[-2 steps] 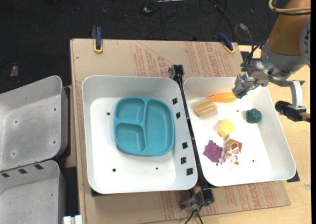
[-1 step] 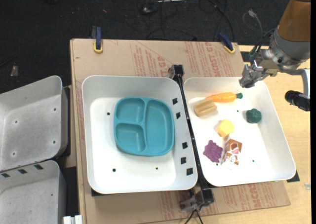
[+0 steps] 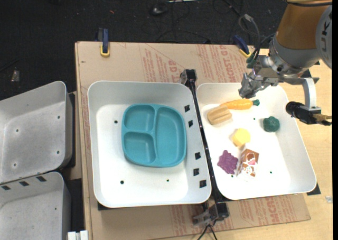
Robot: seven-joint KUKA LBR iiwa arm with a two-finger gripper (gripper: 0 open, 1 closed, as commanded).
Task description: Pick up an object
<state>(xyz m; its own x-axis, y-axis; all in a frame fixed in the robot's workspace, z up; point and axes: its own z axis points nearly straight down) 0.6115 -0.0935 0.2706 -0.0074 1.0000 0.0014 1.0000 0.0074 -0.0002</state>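
Note:
My gripper (image 3: 248, 93) hangs over the back of the right bin (image 3: 296, 181), just above the orange carrot (image 3: 238, 105), which lies flat on the bin floor. A tan bread roll (image 3: 219, 114) rests beside the carrot's left end. Nearer the front lie a yellow piece (image 3: 241, 137), a purple grape bunch (image 3: 227, 162) and a small brown-and-white house-shaped piece (image 3: 249, 162). A dark green lump (image 3: 271, 123) sits toward the right wall.
The left bin (image 3: 105, 181) bears a teal divided plate (image 3: 154, 135). A black divider (image 3: 198, 128) runs between the bins. White trays (image 3: 31, 128) lie off the bench at the left.

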